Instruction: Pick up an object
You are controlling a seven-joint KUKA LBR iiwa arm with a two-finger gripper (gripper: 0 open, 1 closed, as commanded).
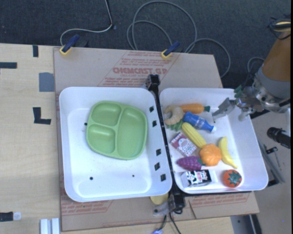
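Pincer point(229, 107) hovers over nine toys; one green plate point(117, 129) left.

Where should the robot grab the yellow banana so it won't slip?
Probably across the middle of the banana, coming straight down from above. It lies flat in the right bin, long and thin, with bare floor on its right side and the orange close on its left.

green plate point(117, 129) | blue bottle point(197, 122) | yellow banana point(227, 152) | red tomato point(231, 178)
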